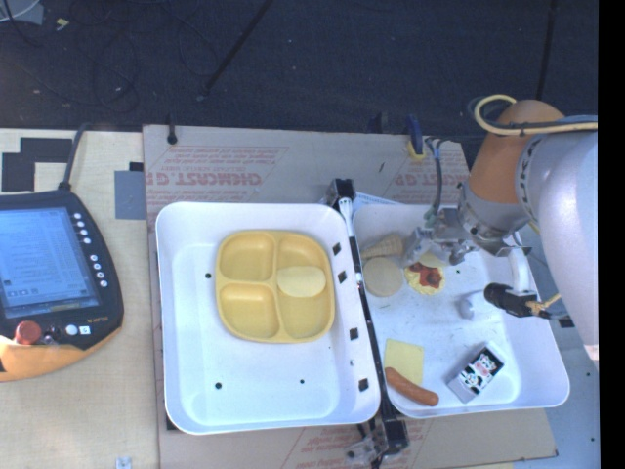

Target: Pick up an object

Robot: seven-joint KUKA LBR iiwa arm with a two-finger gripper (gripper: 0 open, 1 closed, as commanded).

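Observation:
My gripper hangs low at the back of the right bin, directly over a small red and yellow food piece. To the left of it lie a round beige bun and a second beige piece. A yellow cheese slice and a reddish sausage lie at the bin's front. A black-and-white carton sits at the front right. I see nothing lifted off the bin floor.
The left bin holds a yellow divided plate with a pale disc in its upper right compartment. A small whitish bit lies right of the gripper. A teach pendant rests on the bench at far left.

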